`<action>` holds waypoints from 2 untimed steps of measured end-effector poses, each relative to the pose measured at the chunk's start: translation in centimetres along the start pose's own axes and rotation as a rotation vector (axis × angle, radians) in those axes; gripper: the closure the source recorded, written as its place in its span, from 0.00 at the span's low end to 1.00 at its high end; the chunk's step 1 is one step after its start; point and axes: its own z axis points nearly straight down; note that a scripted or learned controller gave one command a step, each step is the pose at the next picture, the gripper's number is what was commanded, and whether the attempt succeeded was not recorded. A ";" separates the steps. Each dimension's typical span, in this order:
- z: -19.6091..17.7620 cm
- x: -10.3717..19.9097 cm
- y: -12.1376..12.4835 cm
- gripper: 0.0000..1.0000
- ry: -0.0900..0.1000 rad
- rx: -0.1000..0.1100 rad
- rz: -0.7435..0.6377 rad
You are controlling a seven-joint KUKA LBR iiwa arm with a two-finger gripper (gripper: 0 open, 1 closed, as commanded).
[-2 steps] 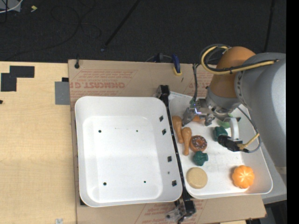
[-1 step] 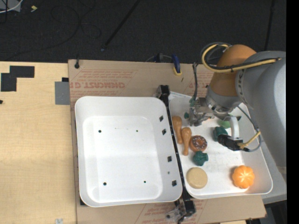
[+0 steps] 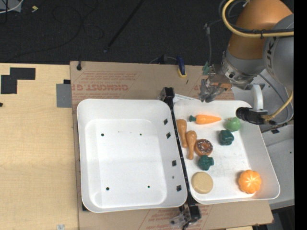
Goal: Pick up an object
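Note:
My gripper point(image 3: 209, 92) hangs over the far edge of the right bin point(image 3: 268, 162), above and slightly left of the orange carrot point(image 3: 207, 120). Nothing shows between its fingers. In that bin also lie two tan drumstick-shaped pieces point(image 3: 186, 135), a chocolate donut point(image 3: 203, 147), a light green ball point(image 3: 233, 124), a dark green piece point(image 3: 226, 137), another dark green piece point(image 3: 206, 162), a beige round cookie point(image 3: 202, 182) and an orange tangerine point(image 3: 249, 181).
The left bin point(image 3: 124, 157) sits beside the right one, joined by a black hinge strip point(image 3: 175, 147). Both rest on a brown cardboard sheet point(image 3: 120, 80). A black handle-like part point(image 3: 252, 115) juts over the right bin's far right rim.

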 end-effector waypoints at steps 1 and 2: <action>-13.2 3.8 0.1 1.00 0.000 0.001 0.000; -27.6 4.4 -0.1 1.00 -0.001 0.001 0.002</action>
